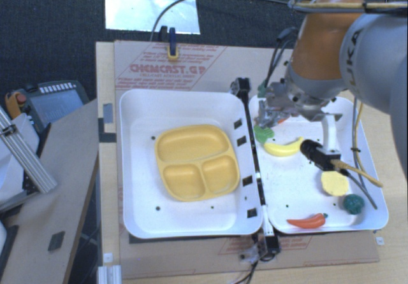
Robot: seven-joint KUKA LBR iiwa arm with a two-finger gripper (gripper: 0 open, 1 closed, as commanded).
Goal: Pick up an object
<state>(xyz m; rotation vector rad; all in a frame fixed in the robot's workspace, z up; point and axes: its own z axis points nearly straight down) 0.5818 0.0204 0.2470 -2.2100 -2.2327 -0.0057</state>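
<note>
The claw (270,116) is seen low over the far left corner of the right bin (377,213); how wide it stands cannot be told. A green object (264,134) is seen on the bin floor just at its near side, with a yellow banana (284,147) close beside it. Toward the front, a pale yellow piece (335,183), a teal ball (353,202) and a red chili pepper (307,220) are spread apart. A yellow divided tray (194,162) is laid in the left bin (137,117) on the counter (105,85).
</note>
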